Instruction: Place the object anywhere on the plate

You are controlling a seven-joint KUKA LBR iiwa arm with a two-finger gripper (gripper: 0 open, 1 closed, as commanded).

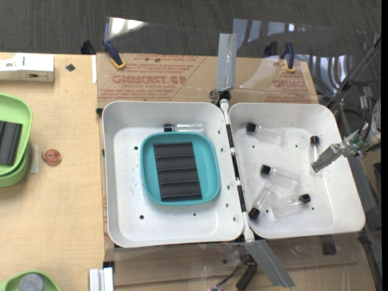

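A metal two-finger gripper (320, 162) is hovering at the frame's right edge; whether it is gripping anything cannot be told. Clear plastic vials with black caps (278, 176) are lying in the right white bin (339, 220), while the teal square plate (209, 162) is carrying only a ribbed black insert (177, 171), so placement is judged not yet begun.

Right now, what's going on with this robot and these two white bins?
The robot's hand hangs over the right side of the right bin, where several clear vials with black caps lie scattered. The teal plate sits in the left bin, and one more vial lies just behind it. No vial is on the plate yet.
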